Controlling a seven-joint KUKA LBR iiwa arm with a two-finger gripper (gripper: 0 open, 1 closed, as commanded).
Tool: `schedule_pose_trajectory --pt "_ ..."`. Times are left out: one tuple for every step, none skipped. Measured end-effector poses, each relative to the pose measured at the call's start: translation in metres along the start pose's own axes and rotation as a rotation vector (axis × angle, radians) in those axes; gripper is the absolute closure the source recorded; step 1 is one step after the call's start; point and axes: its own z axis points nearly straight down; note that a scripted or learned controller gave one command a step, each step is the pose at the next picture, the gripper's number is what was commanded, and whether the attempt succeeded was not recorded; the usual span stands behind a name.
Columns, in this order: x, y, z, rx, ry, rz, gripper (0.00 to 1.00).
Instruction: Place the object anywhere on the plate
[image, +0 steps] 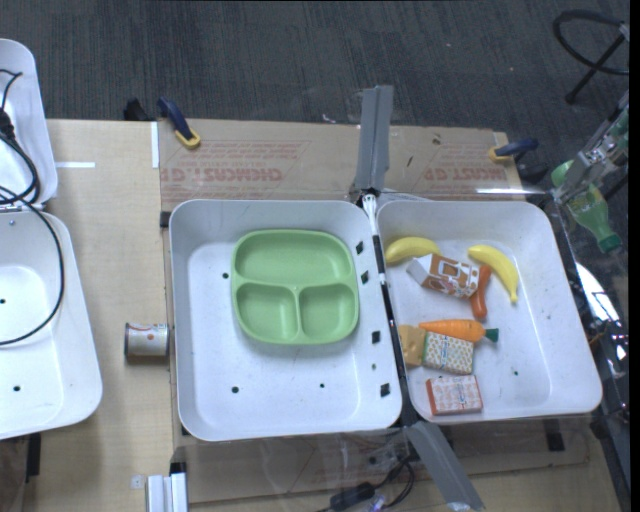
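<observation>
Nothing picked yet: the green 3-compartment plate (296, 285) lies bare in the left bin (200, 400).

The candidates sit in the right bin (560, 380): 2 bananas (410, 248) (499, 268), a carrot (458, 329), small cartons (454, 395). The gripper (600, 160) hangs at the far right edge; I cannot tell its jaws. Next comes choosing 1 object, descending squarely and grasping.

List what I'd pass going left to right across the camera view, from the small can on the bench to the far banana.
Small can → green divided plate in the left bin → left banana → carrot → right banana.
</observation>
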Motion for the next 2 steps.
schedule_pose_trajectory --pt "0.054 0.042 0.134 0.0 0.002 -0.386 1.0" --pt "0.096 0.106 0.189 -0.001 0.001 -0.561 1.0"
